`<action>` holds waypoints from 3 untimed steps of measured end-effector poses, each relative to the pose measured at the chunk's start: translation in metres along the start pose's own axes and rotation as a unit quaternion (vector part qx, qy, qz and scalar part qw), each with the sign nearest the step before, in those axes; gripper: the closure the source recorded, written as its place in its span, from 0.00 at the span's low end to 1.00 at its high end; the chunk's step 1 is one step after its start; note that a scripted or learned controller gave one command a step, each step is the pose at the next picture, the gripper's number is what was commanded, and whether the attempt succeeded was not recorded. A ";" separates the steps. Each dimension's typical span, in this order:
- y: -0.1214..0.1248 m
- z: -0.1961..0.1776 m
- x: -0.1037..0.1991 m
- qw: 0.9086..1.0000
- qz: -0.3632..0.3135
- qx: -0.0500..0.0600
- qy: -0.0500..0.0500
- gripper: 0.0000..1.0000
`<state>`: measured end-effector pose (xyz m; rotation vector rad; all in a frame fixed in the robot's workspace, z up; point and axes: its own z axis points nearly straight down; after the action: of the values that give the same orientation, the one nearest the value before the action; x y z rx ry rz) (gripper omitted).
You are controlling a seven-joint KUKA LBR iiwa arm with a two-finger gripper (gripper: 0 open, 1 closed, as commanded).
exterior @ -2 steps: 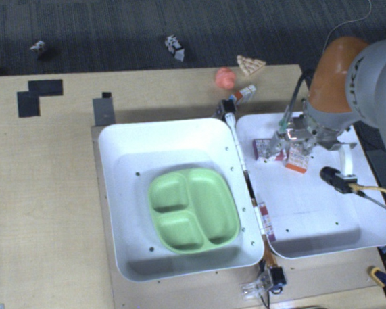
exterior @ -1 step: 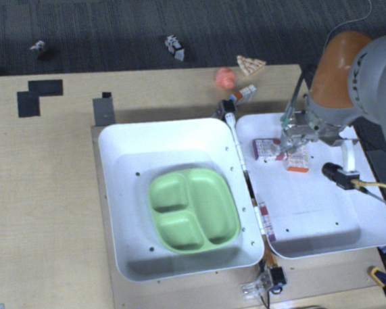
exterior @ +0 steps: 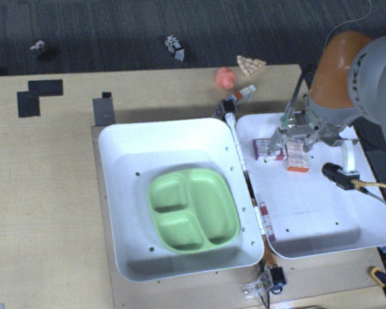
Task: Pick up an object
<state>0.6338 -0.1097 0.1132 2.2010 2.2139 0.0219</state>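
One claw (exterior: 293, 137) is held low in the right bin (exterior: 321, 219), right over a small red and white box (exterior: 297, 159); it cannot be told how the claw is set. A green tray (exterior: 193, 208) with three parts is seen in the left bin (exterior: 132, 258).

Your grey arm (exterior: 375, 75) enters from the right of the camera view, its orange band (exterior: 334, 69) above the wrist, which bends down and leftward so that the gripper (exterior: 292, 141) hangs low over the upper part of the right-hand bin (exterior: 323, 233).
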 end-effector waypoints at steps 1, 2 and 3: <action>0.002 -0.011 0.001 1.000 -0.001 -0.002 0.000 1.00; 0.002 -0.011 0.001 1.000 -0.001 -0.002 0.000 0.00; 0.003 -0.023 0.002 1.000 -0.002 -0.005 0.000 1.00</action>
<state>0.6367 -0.1080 0.1360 2.1920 2.2139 0.0324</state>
